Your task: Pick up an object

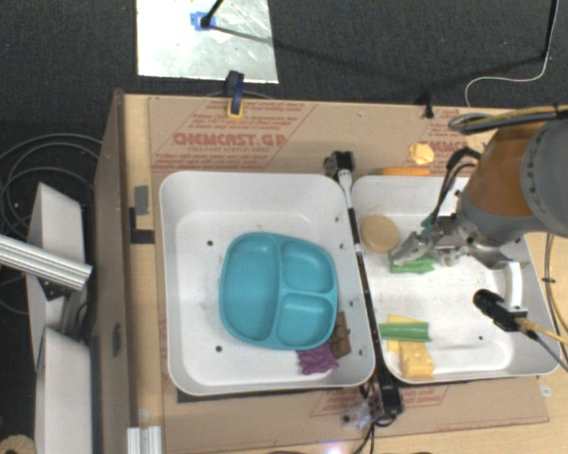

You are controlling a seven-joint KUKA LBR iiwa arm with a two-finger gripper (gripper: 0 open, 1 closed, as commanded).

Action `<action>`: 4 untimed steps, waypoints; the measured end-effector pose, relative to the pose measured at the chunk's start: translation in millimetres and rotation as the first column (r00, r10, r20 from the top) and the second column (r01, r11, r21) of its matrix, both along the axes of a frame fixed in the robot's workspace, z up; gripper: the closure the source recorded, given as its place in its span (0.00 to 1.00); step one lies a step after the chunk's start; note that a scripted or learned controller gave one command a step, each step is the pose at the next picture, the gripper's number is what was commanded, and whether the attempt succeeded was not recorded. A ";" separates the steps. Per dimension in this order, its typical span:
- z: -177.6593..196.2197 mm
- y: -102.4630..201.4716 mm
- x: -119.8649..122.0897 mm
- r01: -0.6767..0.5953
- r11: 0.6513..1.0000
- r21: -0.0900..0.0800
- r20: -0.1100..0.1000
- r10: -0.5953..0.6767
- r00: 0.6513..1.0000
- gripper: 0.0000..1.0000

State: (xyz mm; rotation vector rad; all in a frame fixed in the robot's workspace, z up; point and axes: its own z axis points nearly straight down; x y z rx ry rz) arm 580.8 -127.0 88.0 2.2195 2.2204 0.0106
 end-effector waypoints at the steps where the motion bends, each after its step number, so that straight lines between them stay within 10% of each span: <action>1: 0.9 -6.9 -14.5 -0.001 1.000 -0.003 0.004 0.001 1.000 0.00; 2: -2.7 -80.2 -27.9 0.005 1.000 -0.007 -0.004 -0.005 1.000 0.00; 3: 39.6 1.4 5.0 -0.012 1.000 -0.002 0.001 0.012 1.000 0.00; 4: -5.8 -5.6 6.5 -0.002 1.000 -0.003 -0.007 0.002 1.000 0.00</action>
